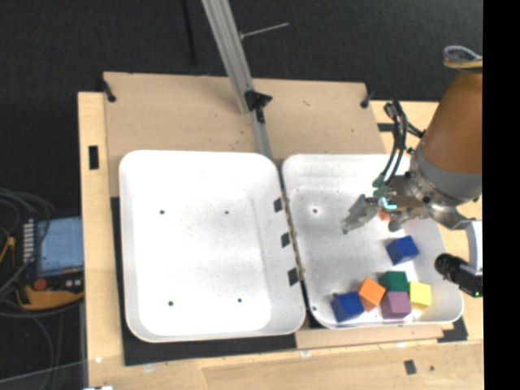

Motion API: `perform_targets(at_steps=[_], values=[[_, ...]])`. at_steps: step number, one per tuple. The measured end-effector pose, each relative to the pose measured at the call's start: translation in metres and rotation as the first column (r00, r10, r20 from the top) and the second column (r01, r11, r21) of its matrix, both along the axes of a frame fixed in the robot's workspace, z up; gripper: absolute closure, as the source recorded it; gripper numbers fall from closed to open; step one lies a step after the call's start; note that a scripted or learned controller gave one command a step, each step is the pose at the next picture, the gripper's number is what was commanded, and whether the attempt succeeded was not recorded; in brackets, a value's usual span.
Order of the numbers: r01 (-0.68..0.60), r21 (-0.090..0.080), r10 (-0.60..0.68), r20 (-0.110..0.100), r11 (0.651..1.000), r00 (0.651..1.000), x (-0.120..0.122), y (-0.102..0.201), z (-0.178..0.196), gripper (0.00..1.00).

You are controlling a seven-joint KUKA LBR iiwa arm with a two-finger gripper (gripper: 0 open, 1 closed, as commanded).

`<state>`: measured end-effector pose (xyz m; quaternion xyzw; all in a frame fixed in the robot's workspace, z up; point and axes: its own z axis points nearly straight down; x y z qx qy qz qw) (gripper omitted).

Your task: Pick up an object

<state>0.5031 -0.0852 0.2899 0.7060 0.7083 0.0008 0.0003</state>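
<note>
Wooden bench [203,112], pale brown, carries two shallow white bins side by side, seen from above at a slant. Left bin [203,242] has a bare floor marked by a few small dark dots. Right bin [325,242] touches it along a shared edge fitted with small dark clips, and holds all the blocks. Grey arm with an orange band [457,128] reaches in from the right, its wrist hanging over the upper right part of the right bin. Below the wrist the gripper [361,215] points left and down toward the bin floor; whether its two fingers are spread or closed cannot be told at this angle, and no block is seen between them. A slanted metal rail [231,51] runs from the top edge down to the seam between the bins. Six small blocks lie in the right bin: a blue block [402,249] sits alone just below and to the right of the gripper, while the rest cluster near the bin's lower right corner, namely a second blue block [348,305], an orange block [372,292], a green block [396,281], a purple block [396,304] and a yellow block [421,294], each touching or just beside its neighbour.
</note>
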Motion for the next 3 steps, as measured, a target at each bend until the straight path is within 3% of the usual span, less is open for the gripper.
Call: perform_targets(at_steps=[1,3], values=[[0.006,-0.001,-0.006,0.001,1.000,1.000,0.000,0.000,0.000,0.00],[0.006,-0.002,-0.006,-0.007,1.000,1.000,-0.004,-0.012,-0.100,0.00]])
